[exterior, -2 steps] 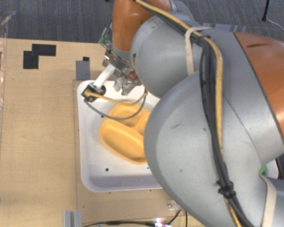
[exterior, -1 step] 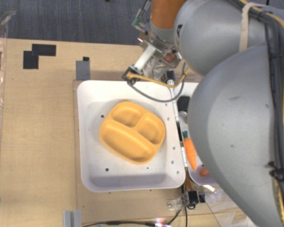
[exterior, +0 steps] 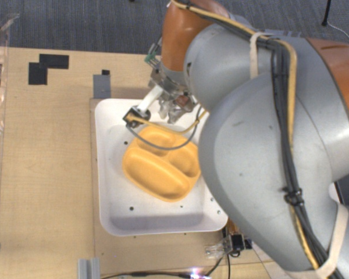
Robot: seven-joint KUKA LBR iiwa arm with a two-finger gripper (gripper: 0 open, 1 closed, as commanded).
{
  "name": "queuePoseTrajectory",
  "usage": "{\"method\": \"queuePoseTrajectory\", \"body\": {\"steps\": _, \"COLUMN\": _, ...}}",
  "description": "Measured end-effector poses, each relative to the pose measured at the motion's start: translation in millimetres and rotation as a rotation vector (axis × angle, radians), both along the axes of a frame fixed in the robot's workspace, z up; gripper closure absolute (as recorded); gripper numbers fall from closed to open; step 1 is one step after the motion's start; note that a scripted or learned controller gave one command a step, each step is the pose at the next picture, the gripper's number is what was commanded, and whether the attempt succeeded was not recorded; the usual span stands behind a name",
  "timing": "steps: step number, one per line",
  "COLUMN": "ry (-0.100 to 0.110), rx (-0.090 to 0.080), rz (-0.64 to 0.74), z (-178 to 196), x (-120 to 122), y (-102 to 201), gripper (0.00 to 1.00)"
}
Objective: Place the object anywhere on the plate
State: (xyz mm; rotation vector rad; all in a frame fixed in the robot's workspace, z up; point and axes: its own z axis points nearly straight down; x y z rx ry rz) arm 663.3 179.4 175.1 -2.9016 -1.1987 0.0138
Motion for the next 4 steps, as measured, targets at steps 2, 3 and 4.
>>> {"method": "queuePoseTrajectory", "body": {"steps": 2, "ry": -0.008, "rx": 0.002, "rz": -0.229, "z": -38.4, "x": -5.1, "y": 55.5, "gripper": 1.0}}
{"method": "queuePoseTrajectory", "body": {"steps": 3, "ry": -0.016, "rx": 0.006, "rz": -0.429, "z": -81.8, "x": -4.6, "y": 56.5, "gripper": 1.0}}
{"method": "queuePoseTrajectory", "body": {"steps": 4, "ry": -0.014, "rx": 0.008, "rz": -0.573, "z": -17.3, "x": -96.1, "y": 59.0, "gripper": 1.0}}
